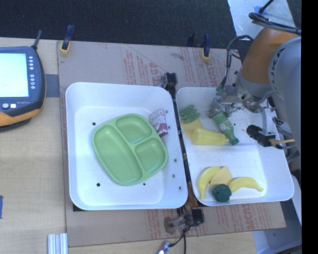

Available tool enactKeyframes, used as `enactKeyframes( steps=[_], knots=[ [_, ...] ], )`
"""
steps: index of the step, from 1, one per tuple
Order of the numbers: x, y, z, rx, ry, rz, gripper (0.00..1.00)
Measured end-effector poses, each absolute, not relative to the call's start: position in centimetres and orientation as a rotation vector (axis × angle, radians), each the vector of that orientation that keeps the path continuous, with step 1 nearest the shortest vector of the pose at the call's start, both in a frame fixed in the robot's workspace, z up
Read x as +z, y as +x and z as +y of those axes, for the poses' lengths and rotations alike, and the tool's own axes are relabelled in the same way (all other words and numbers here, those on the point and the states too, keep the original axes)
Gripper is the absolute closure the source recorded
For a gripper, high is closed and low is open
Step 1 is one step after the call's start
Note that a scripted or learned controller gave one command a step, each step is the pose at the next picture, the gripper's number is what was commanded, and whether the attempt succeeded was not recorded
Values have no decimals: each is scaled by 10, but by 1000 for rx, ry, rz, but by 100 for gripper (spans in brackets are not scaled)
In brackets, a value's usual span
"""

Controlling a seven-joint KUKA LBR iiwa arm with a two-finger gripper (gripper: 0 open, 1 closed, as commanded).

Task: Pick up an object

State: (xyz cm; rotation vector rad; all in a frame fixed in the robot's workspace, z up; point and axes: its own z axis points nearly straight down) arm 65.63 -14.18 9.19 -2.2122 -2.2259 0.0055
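Here I see the surface (32, 163) carrying two shallow white bins side by side, with a teach pendant (13, 86) lying at its far left. The arm (275, 62), grey with its orange band, reaches in from the right over the far end of the right bin (278, 187). The left bin (77, 142) holds a green divided plate (130, 148), and a small red-and-white packet (159, 121) lies just beside the plate's far right edge. In the right bin, the gripper (221, 109) sits low over the far part, right above a green bottle (225, 127); I cannot tell how far its fingers are spread, or whether they grip anything. Touching the bottle on its left lies a yellow bottle (208, 137), with a green leafy toy (189, 112) just beyond it. Near the front sit two bananas (206, 177) (246, 183), a small yellow wedge (221, 176) between them, and a dark green broccoli piece (221, 193).
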Motion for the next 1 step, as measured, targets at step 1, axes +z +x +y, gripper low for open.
enactKeyframes(
  steps=[1],
  knots=[
    [193, 657, -85, 0, -2215, -2226, 100]
  ],
)
